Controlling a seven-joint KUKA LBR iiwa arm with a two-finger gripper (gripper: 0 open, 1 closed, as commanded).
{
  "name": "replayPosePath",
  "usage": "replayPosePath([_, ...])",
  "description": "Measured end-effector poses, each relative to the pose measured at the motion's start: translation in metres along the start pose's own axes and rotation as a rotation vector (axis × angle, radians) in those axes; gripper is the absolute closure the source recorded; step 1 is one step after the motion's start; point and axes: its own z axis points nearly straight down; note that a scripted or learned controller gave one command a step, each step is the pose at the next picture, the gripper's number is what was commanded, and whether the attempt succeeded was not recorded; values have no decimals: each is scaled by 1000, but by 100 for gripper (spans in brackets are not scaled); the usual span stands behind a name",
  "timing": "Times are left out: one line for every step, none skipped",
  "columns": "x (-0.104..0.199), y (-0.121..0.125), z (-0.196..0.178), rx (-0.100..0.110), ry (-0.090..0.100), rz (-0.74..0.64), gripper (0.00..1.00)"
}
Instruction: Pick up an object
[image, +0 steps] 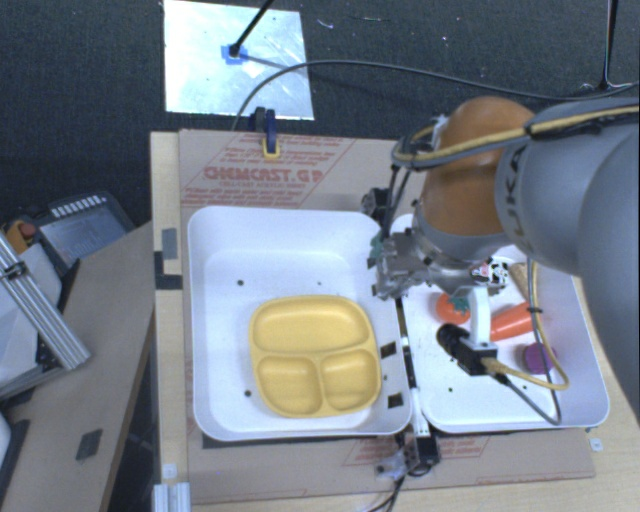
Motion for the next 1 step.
replayPosePath([45, -25, -13, -1, 0, -1, 100])
